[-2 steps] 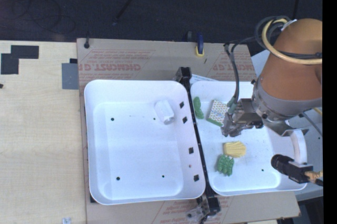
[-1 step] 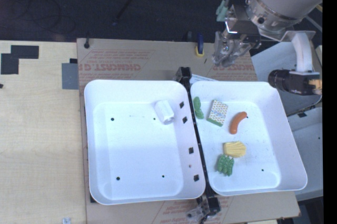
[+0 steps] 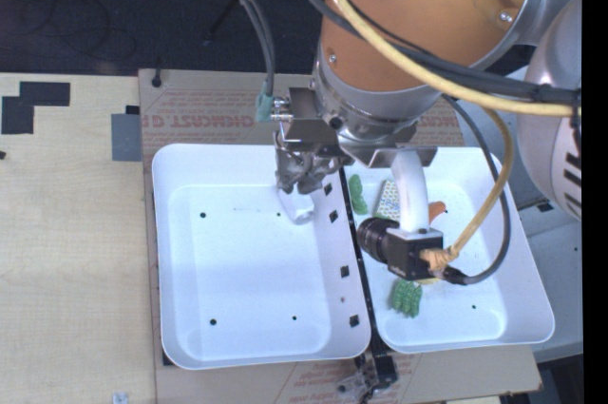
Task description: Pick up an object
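A: Camera view, nearest first: what lies in the right bin [image 3: 518,317]?

B: A green block [image 3: 406,298] at its near side; farther back, a green piece [image 3: 357,194], a patterned white piece [image 3: 389,196] and an orange bit [image 3: 436,208].

A: And the pincer?

B: The gripper [image 3: 299,195] hangs over the left bin [image 3: 180,298], far edge. The green piece sits at its three o'clock. Whether it is clenched or released, I cannot tell.

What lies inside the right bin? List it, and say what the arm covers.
In the right bin: a green block near the front, a green piece, a patterned item and something orange. The arm covers the bin's back part.
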Controlling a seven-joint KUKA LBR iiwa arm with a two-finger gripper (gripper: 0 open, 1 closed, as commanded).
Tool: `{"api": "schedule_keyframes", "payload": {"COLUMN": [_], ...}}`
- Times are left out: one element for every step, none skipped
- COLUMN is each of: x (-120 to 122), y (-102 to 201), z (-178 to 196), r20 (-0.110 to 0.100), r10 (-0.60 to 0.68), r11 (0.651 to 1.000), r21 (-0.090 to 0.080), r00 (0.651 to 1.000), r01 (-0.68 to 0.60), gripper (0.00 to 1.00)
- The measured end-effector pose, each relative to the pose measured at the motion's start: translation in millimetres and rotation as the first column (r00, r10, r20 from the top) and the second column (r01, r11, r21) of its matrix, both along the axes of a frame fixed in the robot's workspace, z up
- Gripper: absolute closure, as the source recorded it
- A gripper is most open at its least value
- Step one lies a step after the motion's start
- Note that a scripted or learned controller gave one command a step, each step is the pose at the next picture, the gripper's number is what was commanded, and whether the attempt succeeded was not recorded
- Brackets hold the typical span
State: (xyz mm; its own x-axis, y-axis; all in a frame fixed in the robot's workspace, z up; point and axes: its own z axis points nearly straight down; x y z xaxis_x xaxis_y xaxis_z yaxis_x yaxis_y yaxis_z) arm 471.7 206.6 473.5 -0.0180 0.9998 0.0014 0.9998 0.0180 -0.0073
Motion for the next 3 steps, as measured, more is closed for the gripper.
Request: {"api": "schedule_keyframes", "payload": {"x": [2.2, 18.3, 75.0], "y": [38.1, 24.4, -55.7], "z": [-163.3, -80.8, -109.6], "r20": [-0.009, 0.011, 0.003], "r10": [-0.014, -0.018, -0.026], "r11": [1.0, 1.0, 1.0], "r21": [-0.008, 0.0, -0.006], "r00": [1.0, 1.0, 1.0], "r01": [0.014, 0.018, 0.026], "gripper": [1.0, 1.0, 1.0]}}
